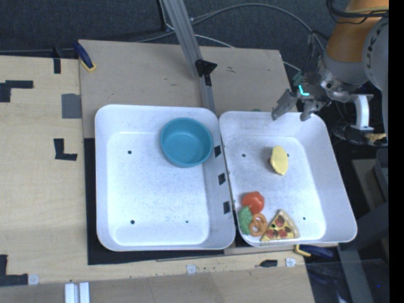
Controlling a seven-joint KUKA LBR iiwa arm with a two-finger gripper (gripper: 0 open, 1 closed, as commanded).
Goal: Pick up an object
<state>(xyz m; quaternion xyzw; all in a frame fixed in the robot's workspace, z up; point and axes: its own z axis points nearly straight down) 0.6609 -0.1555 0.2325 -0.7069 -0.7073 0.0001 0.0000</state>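
Nearest you, at the front of the right bin point(338, 188), a toy pizza slice point(279, 226) is lying flat, touching a small pretzel point(257, 223), with a green piece point(245, 219) just beside that and a red tomato point(253, 201) sitting behind them. These are looking like light, rigid plastic play food; crowded together, they are giving you little room to slip fingers around any one.

Further back, near the middle of the same bin, a yellow lemon-like piece point(279, 160) is lying alone, well apart from the rest. That is probably your easiest pick: small, light, likely hard and a bit slippery, so you should be closing across its narrower width.

In the left bin point(113, 188), a blue bowl point(186, 142) is resting near the back; only its rim is offering a hold.

Farthest off, the gripper point(295, 108) is hovering over the right bin's rear edge, its fingers spread apart and carrying nothing.
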